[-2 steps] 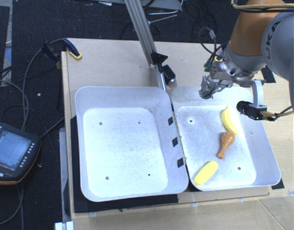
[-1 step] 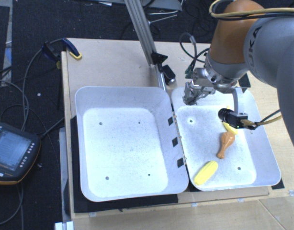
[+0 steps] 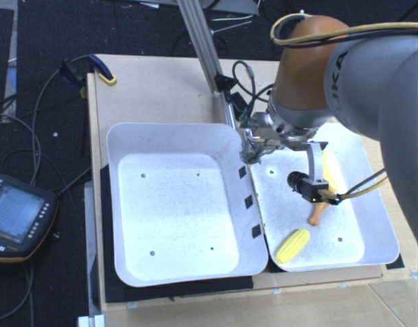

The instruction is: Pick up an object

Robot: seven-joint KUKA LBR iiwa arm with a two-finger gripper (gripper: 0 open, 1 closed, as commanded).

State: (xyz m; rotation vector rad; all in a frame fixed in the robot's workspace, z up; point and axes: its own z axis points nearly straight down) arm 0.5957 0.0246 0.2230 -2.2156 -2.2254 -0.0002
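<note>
Three pieces in the right bin [image 3: 372, 251] — corn cob [image 3: 292, 244], orange stick [image 3: 317, 214], pale yellow piece [image 3: 331, 171].

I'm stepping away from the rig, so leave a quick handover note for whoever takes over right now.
Gripper: low over the right bin's near-left area by the divider; whether it is open or shut is not clear, and nothing is seen held.
Things: yellow corn cob at the right bin's front; yellow piece and orange-handled object mid-bin.
Done: nothing lifted.
Left: grasp and raise one object.

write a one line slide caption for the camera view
KUKA arm's gripper hangs over the right bin, which holds a yellow corn cob, an orange-handled tool and another yellow item.
</note>
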